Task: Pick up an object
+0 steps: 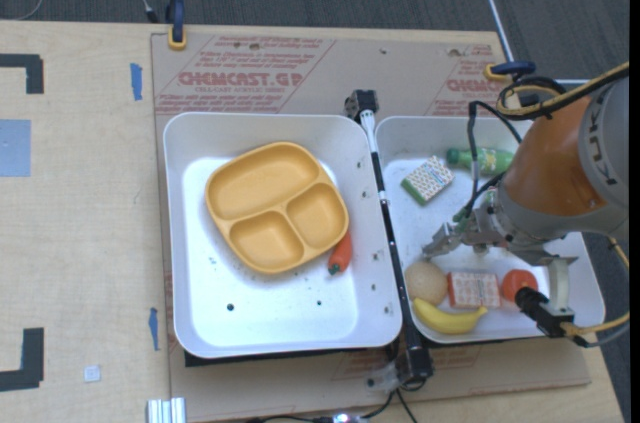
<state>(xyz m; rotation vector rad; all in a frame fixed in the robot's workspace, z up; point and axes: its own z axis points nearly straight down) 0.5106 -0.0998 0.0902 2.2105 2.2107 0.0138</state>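
My gripper (462, 237) hangs over the middle of the right bin (395, 211), below the grey and orange arm (560, 171). Just in front of it lie a pale round fruit (426, 282), a yellow banana (447, 315), a small red and white box (473, 289) and a red tomato (518, 284). Behind it sit a patterned green and white block (427, 179) and a green bottle (478, 157), partly hidden by the arm. Nothing shows held in the gripper.
The left bin (190, 291) holds a yellow divided plate (275, 206) and a small red-orange pepper (340, 255) beside the plate's right corner. A black clamp (362, 103) sits at the back between the bins. Cables (520, 96) loop beside the arm.
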